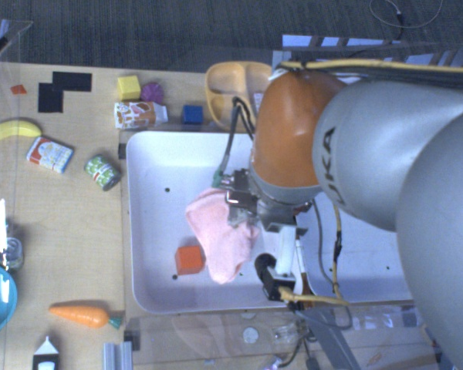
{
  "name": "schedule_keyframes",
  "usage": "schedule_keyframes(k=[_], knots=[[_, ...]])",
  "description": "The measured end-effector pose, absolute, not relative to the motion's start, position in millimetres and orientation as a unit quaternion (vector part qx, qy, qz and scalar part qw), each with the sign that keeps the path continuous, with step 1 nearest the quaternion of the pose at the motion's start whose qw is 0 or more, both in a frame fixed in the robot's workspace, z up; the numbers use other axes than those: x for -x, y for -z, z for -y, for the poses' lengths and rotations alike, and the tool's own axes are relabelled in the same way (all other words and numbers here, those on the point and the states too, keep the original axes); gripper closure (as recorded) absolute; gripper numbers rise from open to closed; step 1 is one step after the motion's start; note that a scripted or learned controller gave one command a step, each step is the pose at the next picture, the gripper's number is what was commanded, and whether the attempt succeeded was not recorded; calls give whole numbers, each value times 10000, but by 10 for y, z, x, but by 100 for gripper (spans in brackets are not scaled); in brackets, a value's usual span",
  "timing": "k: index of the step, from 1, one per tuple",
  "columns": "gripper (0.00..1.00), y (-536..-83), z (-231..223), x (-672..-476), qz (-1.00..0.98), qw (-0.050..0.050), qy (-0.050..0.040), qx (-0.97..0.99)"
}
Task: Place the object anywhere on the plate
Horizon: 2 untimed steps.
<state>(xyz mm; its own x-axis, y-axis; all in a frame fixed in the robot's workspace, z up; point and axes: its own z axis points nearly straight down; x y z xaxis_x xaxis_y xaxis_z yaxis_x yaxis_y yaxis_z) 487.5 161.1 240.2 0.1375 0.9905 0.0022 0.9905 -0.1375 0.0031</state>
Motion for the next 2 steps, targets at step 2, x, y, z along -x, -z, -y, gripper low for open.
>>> schedule_keyframes(k=[2], knots=[[100,-2431,-664,-5480,-7615,18,-20,-6482]])
